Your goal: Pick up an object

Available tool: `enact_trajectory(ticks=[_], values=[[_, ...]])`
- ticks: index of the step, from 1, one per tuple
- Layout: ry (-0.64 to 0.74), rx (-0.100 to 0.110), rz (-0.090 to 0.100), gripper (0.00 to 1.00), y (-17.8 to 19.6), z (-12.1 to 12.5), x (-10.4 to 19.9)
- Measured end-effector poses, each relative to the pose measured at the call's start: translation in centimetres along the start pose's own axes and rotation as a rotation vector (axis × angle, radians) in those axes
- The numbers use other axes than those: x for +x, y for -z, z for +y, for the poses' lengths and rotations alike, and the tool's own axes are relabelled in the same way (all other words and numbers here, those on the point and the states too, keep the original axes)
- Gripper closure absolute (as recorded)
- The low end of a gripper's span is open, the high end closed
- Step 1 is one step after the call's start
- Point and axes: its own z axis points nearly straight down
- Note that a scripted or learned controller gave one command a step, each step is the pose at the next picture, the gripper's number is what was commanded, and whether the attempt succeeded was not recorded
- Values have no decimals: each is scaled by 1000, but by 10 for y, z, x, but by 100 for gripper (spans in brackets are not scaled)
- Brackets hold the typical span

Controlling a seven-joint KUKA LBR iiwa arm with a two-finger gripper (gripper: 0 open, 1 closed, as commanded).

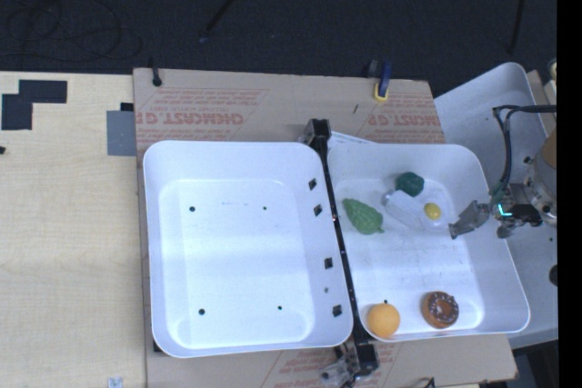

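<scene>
The gripper hangs open, holding nothing; it should descend straight over the small yellow ball just beside it.

Two shallow white bins side by side on a cardboard sheet.

Left bin: bare white floor with a few small dark dots.

Right bin:
- green leafy item, near the divider
- clear plastic bottle with dark green cap, lying flat, a small yellow piece on it
- orange ball, front corner
- brown doughnut, just beside the ball

Gripper: at the right bin's right side, near the bottle, apart from it.
</scene>
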Motion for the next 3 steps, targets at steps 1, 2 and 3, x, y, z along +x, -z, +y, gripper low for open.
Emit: enact_trajectory(ticks=[1,2,3], values=[[-1,-8,-3,0,88,-36,-1],[4,5,3,0,-72,-10,2],[4,-16,-6,0,84,-35,-1]])
